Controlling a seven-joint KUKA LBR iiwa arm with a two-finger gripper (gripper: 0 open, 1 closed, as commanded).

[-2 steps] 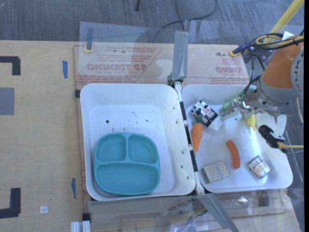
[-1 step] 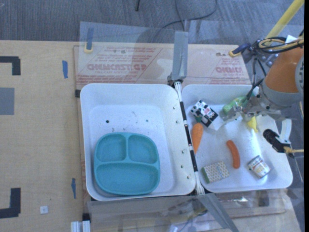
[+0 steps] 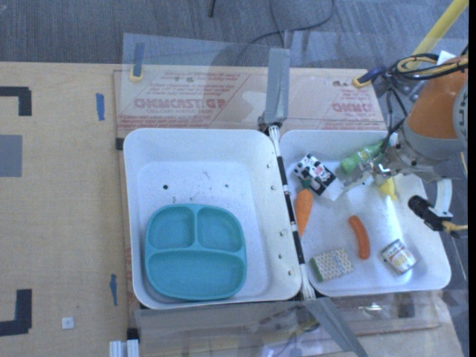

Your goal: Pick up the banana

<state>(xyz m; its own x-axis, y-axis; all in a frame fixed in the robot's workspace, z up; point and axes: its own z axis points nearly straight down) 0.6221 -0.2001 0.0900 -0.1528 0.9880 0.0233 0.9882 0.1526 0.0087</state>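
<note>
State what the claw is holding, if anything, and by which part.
Cannot be told. The claw sits low in the right bin, with a yellow piece, perhaps the banana, just under it; no grip is visible.

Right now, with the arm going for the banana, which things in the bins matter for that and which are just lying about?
For the job:
- banana, a yellow end in the right bin
- gripper, just above it

Lying about:
- carrot
- green bottle
- red sausage
- small can
- black-and-white box
- patterned block
- teal plate, left bin
</note>
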